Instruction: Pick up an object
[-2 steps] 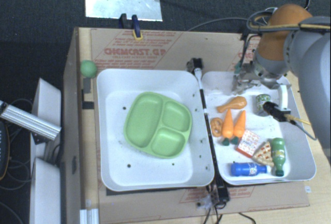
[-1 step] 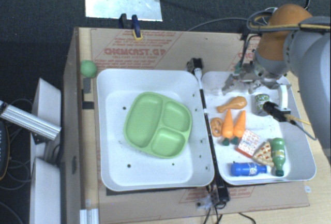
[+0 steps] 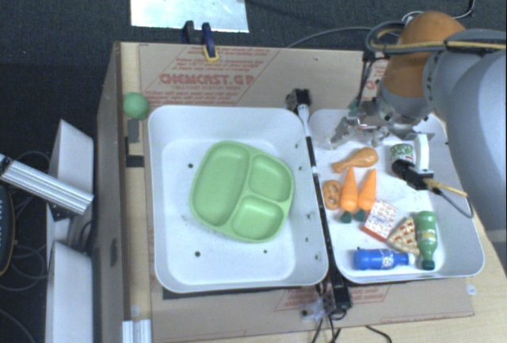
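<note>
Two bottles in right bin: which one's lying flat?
The blue bottle, on its side along the bin's near edge. The green bottle beside it points up the bin instead.

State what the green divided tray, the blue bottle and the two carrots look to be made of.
Green divided tray: probably moulded plastic, matte to satin, one even colour with soft rounded compartment ridges.
Blue bottle: seems hard plastic, slightly glossy, with a pale label band.
Carrots: likely toy plastic or rubber, smooth, uniformly bright orange with green ends; too small to tell which.

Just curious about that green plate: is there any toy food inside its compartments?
No. The green plate lies in the left bin with all three compartments bare. What lies under it is covered. The toy food sits in the right bin.
</note>
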